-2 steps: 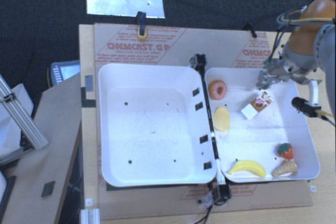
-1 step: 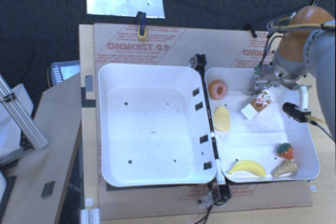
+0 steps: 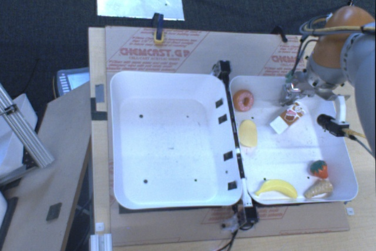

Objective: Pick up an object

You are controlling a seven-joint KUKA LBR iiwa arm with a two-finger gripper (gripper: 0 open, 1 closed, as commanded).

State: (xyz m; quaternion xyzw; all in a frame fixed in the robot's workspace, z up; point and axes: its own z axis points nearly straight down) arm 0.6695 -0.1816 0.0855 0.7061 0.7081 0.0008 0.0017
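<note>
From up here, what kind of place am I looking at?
Probably a robotics lab's grasping test bench: a robot arm reaches over two white bins, and toy food such as a banana and a doughnut lies in the right one.

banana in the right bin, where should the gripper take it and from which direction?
Judging by its pose, grip the banana across its thick middle, coming straight down. It lies flat near the front wall of the right bin, curved, ends tapering; fingers should close across the narrow width, front to back.
</note>
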